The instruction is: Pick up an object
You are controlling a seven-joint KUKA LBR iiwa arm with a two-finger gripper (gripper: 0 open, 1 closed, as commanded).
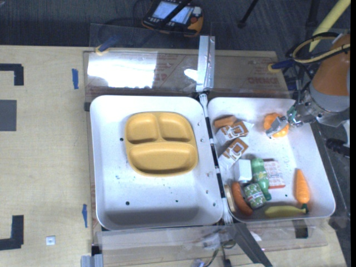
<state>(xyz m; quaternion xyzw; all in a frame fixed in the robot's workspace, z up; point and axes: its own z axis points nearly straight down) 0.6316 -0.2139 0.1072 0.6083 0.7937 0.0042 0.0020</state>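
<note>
I am at the approach step of the pick. My gripper (291,119) sits low at the far right side of the right bin (320,166), and the small orange object (273,122) lies just beside its tip, maybe touching it. I cannot tell whether my gripper is spread or pressed together, and nothing shows it holding that object. I judge the pick is not yet made. The next move calls for centring the tip over the orange object, closing on it squarely, then lifting straight up to see if it comes along. It is small and rounded, so it may well slip aside.

Going left to right across the view:

- **The left bin (111,193):** It stands well apart from my gripper, beyond the divider. It holds a yellow divided tray (161,142), lying flat.
- **The right bin, near the divider:** Two brown-and-white waffle pieces (232,129) lie near my gripper on its divider side.
- **Further toward the near rim:** Here sit a white box (245,169), a green bottle (257,187) lying partly over a red-and-white packet (274,176), and a reddish-orange piece (239,198) against the bin's corner.
- **The near rim itself:** A banana (285,210) lies along it.
- **Below my gripper in the view:** A carrot (301,187) lies closer to the near rim, apart from the cluster.

That cluster is crowded, so the lone orange object is the easier pick.
</note>
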